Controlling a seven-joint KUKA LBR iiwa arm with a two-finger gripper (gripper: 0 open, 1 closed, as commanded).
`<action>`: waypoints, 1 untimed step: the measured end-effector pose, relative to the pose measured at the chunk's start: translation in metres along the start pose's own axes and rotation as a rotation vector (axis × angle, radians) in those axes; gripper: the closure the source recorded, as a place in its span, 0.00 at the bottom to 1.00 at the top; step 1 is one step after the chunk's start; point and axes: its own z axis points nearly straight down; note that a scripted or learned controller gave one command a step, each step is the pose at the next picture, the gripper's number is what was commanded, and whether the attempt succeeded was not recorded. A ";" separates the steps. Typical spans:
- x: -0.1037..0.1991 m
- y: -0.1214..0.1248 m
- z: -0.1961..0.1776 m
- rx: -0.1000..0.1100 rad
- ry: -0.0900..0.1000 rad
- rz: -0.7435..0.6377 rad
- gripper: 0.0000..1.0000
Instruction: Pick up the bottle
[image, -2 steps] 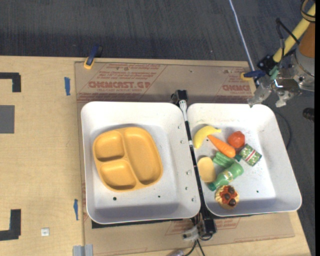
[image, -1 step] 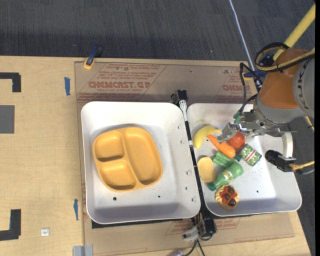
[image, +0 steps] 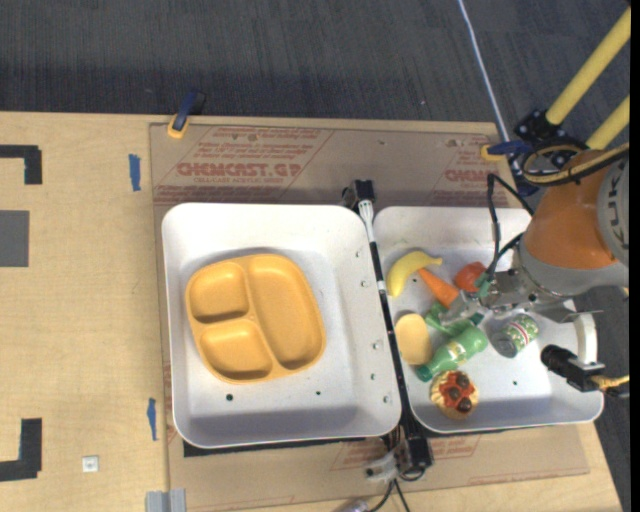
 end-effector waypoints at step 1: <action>0.035 0.008 0.020 -0.001 -0.001 0.120 0.00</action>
